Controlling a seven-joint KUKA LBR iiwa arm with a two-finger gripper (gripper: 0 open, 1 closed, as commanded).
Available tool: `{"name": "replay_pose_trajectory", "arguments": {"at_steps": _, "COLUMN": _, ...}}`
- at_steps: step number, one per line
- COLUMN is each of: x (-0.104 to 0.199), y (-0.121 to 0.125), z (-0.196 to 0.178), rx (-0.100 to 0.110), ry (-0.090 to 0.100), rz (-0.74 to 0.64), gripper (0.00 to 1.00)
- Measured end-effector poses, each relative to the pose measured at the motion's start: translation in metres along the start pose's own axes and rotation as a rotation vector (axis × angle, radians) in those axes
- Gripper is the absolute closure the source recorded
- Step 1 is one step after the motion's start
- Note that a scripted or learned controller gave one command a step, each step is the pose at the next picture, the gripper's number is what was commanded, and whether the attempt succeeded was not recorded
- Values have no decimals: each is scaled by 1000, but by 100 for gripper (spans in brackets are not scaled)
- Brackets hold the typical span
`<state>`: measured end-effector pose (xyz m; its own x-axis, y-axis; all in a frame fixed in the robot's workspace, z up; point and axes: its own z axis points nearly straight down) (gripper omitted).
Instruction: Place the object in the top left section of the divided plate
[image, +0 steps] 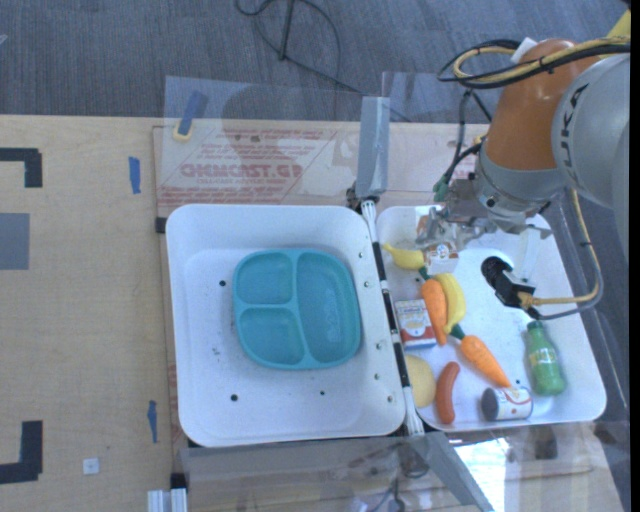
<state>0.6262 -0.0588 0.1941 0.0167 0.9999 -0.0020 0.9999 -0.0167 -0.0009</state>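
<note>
we see the grey and orange arm (545, 110) reaching over the right bin (585, 400), and the left bin (200, 400) holding the teal divided plate (297, 306). the gripper (440, 238) hangs just above a banana (405, 257); we cannot tell its opening. nearby lie carrots (434, 307), a green bottle (545, 362) and a sausage (446, 391).

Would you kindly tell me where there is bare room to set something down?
All three sections of the teal divided plate are bare, as is the left bin floor around it. The right bin is crowded: bananas, carrots, green bottle, with the pincer above.
</note>
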Motion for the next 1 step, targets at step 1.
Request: {"name": "replay_pose_trajectory", "arguments": {"at_steps": 1, "x": 51, "y": -61, "z": -49, "rx": 2, "ry": 3, "rz": -61, "gripper": 100}}
